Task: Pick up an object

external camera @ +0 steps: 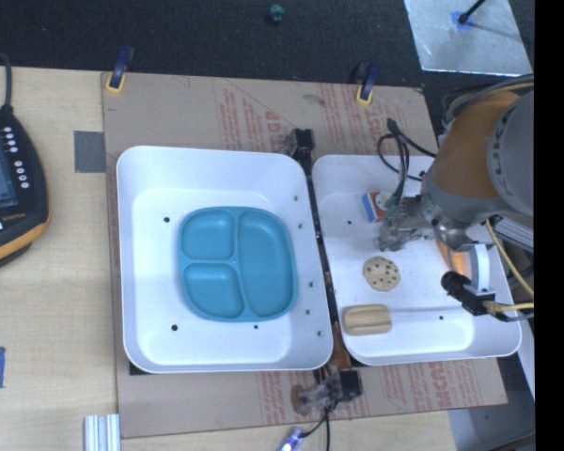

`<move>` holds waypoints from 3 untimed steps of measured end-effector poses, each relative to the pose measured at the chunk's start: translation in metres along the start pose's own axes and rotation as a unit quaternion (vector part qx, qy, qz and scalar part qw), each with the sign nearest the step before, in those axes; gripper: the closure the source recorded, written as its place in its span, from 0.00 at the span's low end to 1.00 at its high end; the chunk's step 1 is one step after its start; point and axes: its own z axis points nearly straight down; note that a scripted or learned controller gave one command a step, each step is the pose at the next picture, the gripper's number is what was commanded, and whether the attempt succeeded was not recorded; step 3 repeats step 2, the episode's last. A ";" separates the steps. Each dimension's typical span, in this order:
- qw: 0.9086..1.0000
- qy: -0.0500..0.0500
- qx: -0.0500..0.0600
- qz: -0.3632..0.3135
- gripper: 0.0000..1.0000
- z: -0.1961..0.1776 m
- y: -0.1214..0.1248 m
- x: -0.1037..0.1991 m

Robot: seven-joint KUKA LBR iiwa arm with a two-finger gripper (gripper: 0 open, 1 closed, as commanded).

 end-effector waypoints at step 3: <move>1.000 0.001 0.005 0.001 0.00 0.010 0.059 -0.009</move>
